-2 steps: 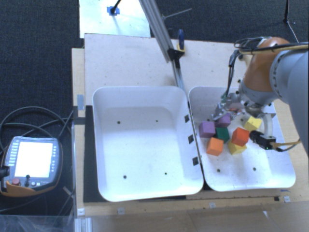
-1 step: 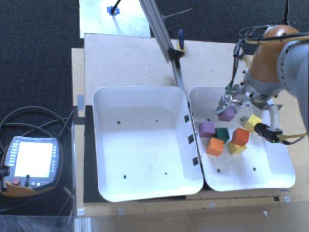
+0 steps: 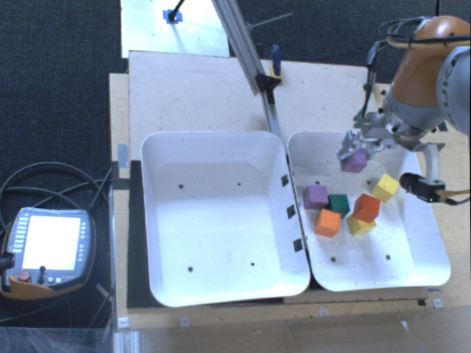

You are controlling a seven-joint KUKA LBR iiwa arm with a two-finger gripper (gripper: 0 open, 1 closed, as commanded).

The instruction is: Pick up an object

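Note:
My gripper (image 3: 355, 151) hangs over the back of the right bin (image 3: 419, 267), shut on a purple block (image 3: 355, 161) that sits between its fingers, lifted off the bin floor. Below it on the bin floor lie another purple block (image 3: 316, 195), a green block (image 3: 339, 204), an orange block (image 3: 328, 222), a red-orange block (image 3: 366, 207) and two yellow blocks (image 3: 385, 187) (image 3: 360, 226).
The left bin (image 3: 165, 153) stands beside the right one. A slanted metal pole (image 3: 239, 35) with a clamp crosses the back of the bench. A teach pendant (image 3: 48, 252) lies at the far left, off the bench.

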